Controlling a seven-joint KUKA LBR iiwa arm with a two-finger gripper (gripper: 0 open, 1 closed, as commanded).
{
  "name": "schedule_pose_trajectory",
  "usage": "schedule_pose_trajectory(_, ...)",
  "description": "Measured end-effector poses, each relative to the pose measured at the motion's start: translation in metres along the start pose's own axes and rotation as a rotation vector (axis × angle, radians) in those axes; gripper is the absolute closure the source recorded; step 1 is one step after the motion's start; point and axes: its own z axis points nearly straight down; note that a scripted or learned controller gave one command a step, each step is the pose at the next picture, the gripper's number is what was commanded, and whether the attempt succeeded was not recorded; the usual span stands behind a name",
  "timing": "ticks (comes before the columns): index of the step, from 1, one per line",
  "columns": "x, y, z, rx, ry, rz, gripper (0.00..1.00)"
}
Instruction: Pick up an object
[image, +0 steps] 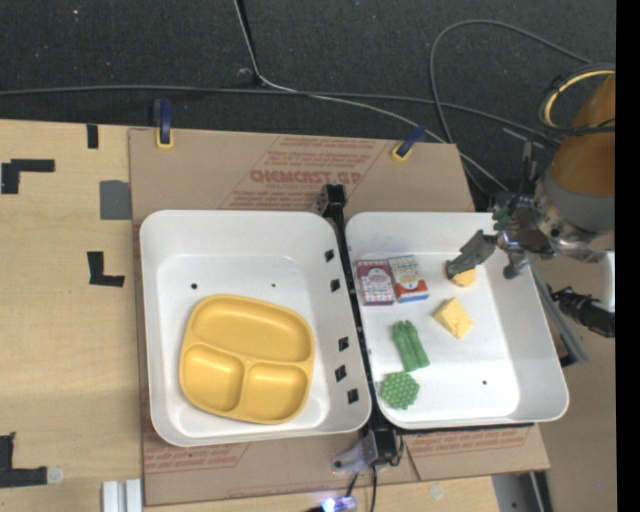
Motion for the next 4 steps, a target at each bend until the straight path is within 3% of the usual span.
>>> schedule_pose_trajectory(2,0.005,-0.014,0.112,0.005,0.001,0.0,0.0)
schedule_pose_trajectory(3,0.006,-0.013,0.163,-0.003,-0.001,0.002,0.0)
schedule_pose_trajectory(4,0.005,-0.011,0.15,-0.008,-0.003,0.0,1.0)
